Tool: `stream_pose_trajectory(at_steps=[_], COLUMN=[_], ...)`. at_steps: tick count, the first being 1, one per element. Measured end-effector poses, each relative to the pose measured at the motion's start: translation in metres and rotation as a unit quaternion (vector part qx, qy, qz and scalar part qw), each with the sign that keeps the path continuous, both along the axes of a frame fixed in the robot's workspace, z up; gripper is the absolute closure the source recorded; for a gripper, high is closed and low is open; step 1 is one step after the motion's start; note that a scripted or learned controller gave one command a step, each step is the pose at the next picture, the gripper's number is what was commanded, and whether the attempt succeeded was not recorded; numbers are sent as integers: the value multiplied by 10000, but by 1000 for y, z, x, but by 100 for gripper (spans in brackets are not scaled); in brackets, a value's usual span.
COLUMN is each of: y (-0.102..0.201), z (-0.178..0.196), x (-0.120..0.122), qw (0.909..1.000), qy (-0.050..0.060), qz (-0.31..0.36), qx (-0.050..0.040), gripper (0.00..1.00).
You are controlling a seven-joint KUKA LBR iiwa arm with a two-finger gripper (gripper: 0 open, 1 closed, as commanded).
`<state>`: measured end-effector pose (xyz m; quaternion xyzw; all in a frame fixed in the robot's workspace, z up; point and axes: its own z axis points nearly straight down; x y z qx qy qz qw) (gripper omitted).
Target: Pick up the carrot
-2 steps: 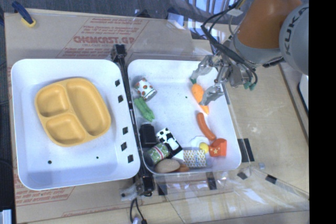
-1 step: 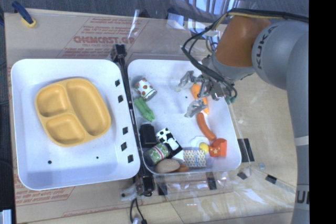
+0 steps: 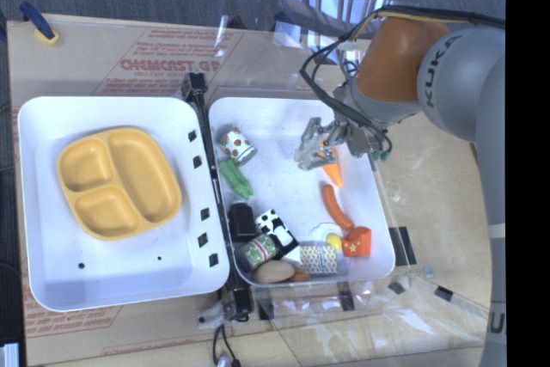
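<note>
I have the gripper (image 3: 314, 147) hanging open beside the carrot (image 3: 333, 174); next I must centre and close.

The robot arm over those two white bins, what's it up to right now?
The arm reaches into the right bin from the right. Its gripper sits low over the bin, right at the orange carrot; whether it grips the carrot can't be told. A sausage lies just below, with toy foods piled along the near edge. The left bin holds a yellow divided tray.
</note>
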<state>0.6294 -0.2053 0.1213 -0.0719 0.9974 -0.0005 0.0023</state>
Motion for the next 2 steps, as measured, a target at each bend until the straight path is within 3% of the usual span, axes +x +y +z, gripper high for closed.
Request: stream_pose_trajectory(at_steps=[1,2], y=[-5,-5], z=[103,60], x=[30,-28], qw=[9951,9097], qy=[-41,34], qz=[-987,-4152], qx=[-12,5], gripper=[100,100])
